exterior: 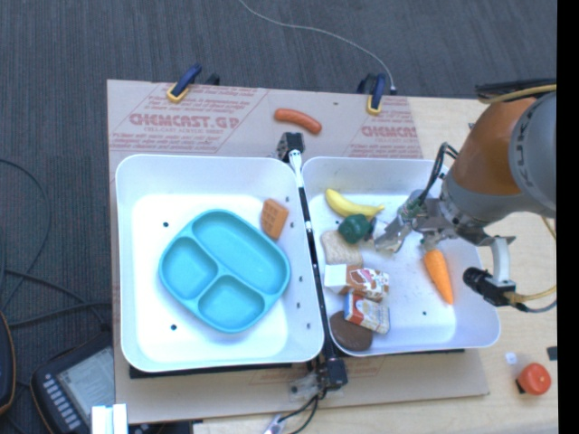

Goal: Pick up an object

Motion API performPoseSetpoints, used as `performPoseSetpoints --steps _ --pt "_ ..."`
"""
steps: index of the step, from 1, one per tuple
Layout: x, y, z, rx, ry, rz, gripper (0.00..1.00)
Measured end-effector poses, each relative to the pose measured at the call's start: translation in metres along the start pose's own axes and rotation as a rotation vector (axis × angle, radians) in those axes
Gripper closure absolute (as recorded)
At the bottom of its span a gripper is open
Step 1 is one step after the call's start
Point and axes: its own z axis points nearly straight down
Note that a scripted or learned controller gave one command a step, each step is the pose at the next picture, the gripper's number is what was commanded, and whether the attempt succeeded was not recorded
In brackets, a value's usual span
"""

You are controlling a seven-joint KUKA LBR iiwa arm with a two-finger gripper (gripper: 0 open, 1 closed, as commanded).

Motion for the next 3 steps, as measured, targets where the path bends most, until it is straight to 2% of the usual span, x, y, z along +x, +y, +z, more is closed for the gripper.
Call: performPoseSetpoints --steps 1,2,3 --pt "0.05 -0.024 0.034 -0.013 -0.005 0.003 0.0" --pt "0.058 0.026 0.034 -0.011 -0.003 0.001 0.0" --pt "0.066 -0.027 0.036 -0.011 -0.003 0.0 0.0"
